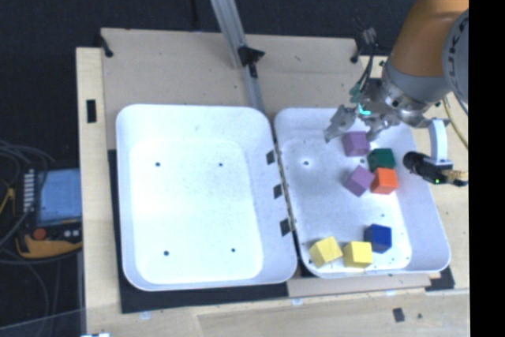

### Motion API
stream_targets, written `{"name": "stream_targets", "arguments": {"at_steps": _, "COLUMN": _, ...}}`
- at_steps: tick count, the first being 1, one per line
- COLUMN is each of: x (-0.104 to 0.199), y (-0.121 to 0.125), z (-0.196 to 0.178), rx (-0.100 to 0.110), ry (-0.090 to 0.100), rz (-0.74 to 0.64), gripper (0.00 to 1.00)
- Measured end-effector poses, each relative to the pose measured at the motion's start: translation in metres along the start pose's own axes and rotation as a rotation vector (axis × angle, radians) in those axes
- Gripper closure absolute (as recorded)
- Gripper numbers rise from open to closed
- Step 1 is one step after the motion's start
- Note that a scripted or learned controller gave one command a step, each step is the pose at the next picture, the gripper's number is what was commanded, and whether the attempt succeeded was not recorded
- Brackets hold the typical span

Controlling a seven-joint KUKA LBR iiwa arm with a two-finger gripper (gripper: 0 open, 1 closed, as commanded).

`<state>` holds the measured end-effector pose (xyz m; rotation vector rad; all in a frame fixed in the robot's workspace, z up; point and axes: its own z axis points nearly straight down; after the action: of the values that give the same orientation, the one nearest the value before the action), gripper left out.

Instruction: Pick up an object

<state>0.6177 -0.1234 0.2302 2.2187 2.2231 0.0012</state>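
Right now I have the gripper (357,125) low over the far end of the right bin (316,185), just above a purple block (355,143) that sits immediately beneath it. From this slanted look-down I cannot tell how wide the claw stands, nor whether anything is caught in it; the wrist housing hides that area.

That purple block looks like the likeliest target. Close by lie a green block (382,158), an orange block (384,180) touching it, and a second purple block (359,180) beside the orange one. Nearer the front wall are two yellow blocks (325,251) (358,253) and a blue block (379,237). The left bin (197,193) sits alongside.

My worry is the crowding. If I descend slightly off-centre, the claw may land on top of the purple block and push it away instead of straddling it. It could equally shove the green block, knocking the cluster together. A corner-on grasp may also squirt the cube out on closing.
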Motion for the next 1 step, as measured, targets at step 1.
{"name": "stream_targets", "arguments": {"at_steps": 1, "x": 0.0047, "y": 0.0035, "z": 0.0447, "rx": 0.005, "ry": -0.001, "rz": -0.002, "gripper": 0.0}}
